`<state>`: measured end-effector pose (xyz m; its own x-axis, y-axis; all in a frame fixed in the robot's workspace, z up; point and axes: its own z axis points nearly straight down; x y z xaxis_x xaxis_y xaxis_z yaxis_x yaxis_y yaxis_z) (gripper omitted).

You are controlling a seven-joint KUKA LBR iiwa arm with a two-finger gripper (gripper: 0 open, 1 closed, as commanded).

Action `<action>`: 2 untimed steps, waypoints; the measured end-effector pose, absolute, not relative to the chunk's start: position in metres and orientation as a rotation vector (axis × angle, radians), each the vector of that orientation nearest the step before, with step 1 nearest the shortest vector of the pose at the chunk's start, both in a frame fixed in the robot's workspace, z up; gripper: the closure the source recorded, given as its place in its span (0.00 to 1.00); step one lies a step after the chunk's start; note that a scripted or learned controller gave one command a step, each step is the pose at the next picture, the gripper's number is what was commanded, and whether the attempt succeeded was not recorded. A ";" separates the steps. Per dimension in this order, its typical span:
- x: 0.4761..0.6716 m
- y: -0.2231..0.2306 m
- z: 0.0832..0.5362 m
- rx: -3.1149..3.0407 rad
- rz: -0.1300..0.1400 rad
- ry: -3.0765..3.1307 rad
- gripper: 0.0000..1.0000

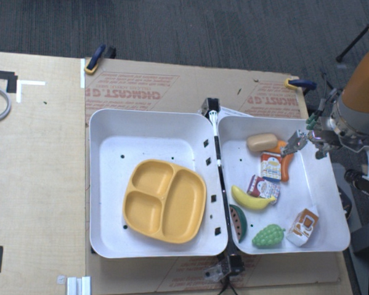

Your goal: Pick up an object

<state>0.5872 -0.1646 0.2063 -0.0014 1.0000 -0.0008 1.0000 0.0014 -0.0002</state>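
Observation:
The right bin [331,182] holds several toy foods. There is a tan bread roll [262,142], an orange carrot [286,164] and a red-and-white carton [271,166]. Below them lie a small packet [263,187], a yellow banana [251,198], a watermelon slice [237,222], green grapes [268,236] and an orange-and-white carton [303,227]. My gripper [308,147] hovers over the bin's upper right part, just right of the roll and carrot. It is open, with nothing between its fingers [294,144].
A yellow divided plate [165,201] lies in the left bin [103,170]. Both bins rest on cardboard [150,92] clamped at the back. The bins' shared wall [215,176] runs between them. Bare bin floor shows right of the packet.

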 end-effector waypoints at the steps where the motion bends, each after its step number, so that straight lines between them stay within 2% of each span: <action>1: 0.613 -0.135 0.092 2.082 -0.001 2.353 0.00; 2: 0.613 -0.136 0.102 2.084 -0.002 2.351 1.00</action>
